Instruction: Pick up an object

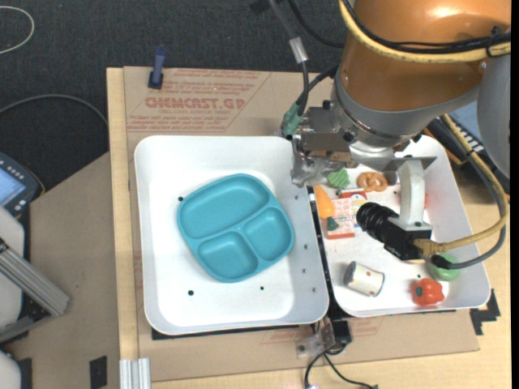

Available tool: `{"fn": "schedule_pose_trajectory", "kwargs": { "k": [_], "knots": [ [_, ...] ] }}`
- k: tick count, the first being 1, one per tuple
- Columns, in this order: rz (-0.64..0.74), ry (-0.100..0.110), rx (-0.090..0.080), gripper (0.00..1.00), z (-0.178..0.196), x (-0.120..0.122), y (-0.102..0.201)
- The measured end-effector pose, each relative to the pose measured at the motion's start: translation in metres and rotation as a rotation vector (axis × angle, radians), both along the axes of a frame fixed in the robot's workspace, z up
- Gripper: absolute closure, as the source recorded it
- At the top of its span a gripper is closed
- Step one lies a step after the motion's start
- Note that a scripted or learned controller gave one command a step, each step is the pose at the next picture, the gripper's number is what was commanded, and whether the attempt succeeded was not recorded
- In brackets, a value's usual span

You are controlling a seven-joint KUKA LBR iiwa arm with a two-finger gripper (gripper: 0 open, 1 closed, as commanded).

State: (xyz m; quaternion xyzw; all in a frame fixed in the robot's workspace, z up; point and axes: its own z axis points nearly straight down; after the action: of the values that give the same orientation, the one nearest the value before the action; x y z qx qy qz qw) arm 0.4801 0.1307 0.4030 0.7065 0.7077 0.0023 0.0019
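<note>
My gripper (307,171) hangs over the far left corner of the right bin (464,217), by the wall between the two bins. Just right of it lie an orange carrot (324,203), a green leafy piece (339,179) and a brown pretzel (371,181). Under the carrot lies a white and red packet (346,218). Nearer the front are a small white cylinder (363,277), a red pepper (427,292) and a green piece (448,271). The arm's body hides the bin's far part.
The left bin (154,217) holds a teal divided plate (235,226) in its middle. Both bins rest on a cardboard sheet (195,96) with a small blue clip (156,69) at its far edge.
</note>
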Motion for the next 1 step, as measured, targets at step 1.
{"fn": "schedule_pose_trajectory", "kwargs": {
  "k": [1],
  "knots": [
    [-0.002,0.010,-0.002,1.00,-0.0819,0.0688,0.0258]
  ]
}}
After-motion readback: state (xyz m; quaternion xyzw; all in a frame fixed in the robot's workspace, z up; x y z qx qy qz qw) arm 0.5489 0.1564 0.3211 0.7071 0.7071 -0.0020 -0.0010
